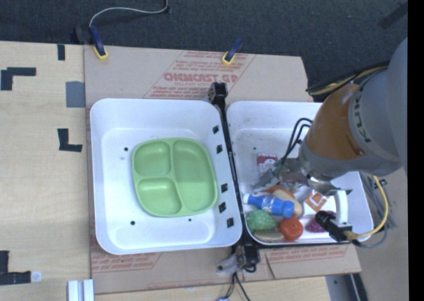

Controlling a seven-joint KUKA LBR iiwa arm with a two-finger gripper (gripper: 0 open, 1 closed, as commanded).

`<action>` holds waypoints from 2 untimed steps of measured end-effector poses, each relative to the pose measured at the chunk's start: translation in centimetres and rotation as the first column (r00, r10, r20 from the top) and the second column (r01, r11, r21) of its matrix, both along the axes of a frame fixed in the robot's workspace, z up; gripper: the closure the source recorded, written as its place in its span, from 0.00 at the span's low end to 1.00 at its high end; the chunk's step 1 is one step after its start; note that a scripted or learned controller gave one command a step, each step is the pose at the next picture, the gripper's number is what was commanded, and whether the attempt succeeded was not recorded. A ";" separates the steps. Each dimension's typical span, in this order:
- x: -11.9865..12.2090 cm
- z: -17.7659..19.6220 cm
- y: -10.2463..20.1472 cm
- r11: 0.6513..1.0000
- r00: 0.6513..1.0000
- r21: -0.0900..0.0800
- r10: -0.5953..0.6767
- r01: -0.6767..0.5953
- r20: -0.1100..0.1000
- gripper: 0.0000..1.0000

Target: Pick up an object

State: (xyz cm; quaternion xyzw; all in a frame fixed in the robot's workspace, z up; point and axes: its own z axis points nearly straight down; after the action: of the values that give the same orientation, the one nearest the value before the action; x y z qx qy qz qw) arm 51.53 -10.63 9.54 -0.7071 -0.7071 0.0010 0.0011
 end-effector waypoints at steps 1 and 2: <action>0.8 -1.0 0.1 1.000 1.000 0.000 0.000 0.000 0.002 0.00; 9.9 -0.9 -1.1 1.000 1.000 -0.002 0.001 -0.001 0.009 0.00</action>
State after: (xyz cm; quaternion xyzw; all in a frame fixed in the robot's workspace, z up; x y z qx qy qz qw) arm 61.40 -11.73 8.63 -0.7066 -0.7076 -0.0012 -0.0029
